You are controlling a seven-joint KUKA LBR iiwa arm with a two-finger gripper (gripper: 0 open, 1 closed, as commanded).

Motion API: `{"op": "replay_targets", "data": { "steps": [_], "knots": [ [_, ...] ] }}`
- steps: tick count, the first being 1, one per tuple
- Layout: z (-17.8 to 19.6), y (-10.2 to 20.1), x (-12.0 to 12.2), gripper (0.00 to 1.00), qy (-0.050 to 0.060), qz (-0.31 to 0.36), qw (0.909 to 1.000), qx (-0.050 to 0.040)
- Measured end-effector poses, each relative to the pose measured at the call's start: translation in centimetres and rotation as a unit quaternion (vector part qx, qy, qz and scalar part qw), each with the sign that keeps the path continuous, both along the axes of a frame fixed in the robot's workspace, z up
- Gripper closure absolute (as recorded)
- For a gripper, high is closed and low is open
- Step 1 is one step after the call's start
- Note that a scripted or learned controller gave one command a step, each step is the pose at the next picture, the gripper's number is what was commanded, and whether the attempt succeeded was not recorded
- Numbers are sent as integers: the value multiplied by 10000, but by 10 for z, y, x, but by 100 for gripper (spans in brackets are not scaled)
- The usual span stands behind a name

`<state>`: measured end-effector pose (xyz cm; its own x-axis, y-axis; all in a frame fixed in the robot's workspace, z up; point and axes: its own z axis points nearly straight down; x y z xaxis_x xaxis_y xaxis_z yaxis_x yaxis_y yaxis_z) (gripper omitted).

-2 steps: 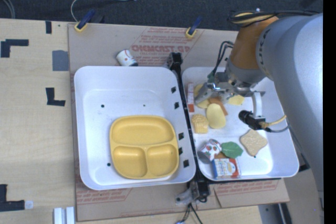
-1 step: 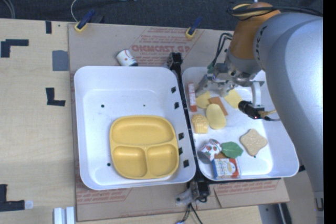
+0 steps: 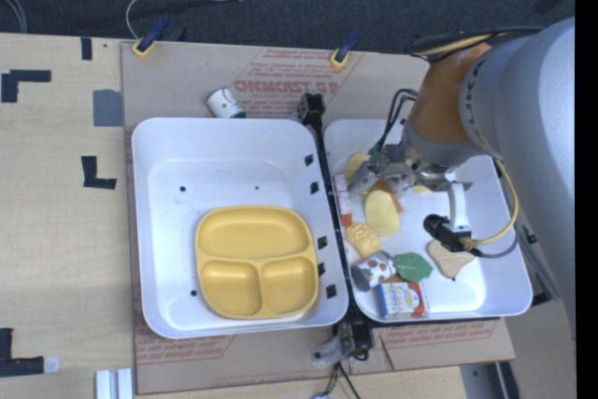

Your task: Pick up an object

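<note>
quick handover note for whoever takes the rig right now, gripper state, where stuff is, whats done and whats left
Gripper: low in the right bin, over the pale yellow object; finger state unclear, no grasp confirmed.
Things: small toy items clustered at the right bin's left side, including a green piece and a small carton. Yellow divided tray sits in the left bin.
Done: nothing lifted yet.
Left: grasp one object and lift it.

Left bin (image 3: 159, 154): upper half and left strip bare, open for a reach from above; yellow divided plate (image 3: 257, 259) takes up the lower middle. Right bin (image 3: 509, 285): crowded along its left side by pale yellow item (image 3: 381, 212), corn piece (image 3: 363, 240), green piece (image 3: 412, 266), small carton (image 3: 402, 299) and tan piece (image 3: 448, 259). Arm (image 3: 467, 103) and gripper (image 3: 397, 178) block its top. Bare floor at lower right corner.
</note>
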<state>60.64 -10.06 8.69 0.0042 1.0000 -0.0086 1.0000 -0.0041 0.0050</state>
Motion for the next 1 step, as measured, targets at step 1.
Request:
{"op": "replay_targets", "data": {
  "steps": [1],
  "knots": [
    [10, 1, 2, 100, 5, 13, 10000, 10]
  ]
}}
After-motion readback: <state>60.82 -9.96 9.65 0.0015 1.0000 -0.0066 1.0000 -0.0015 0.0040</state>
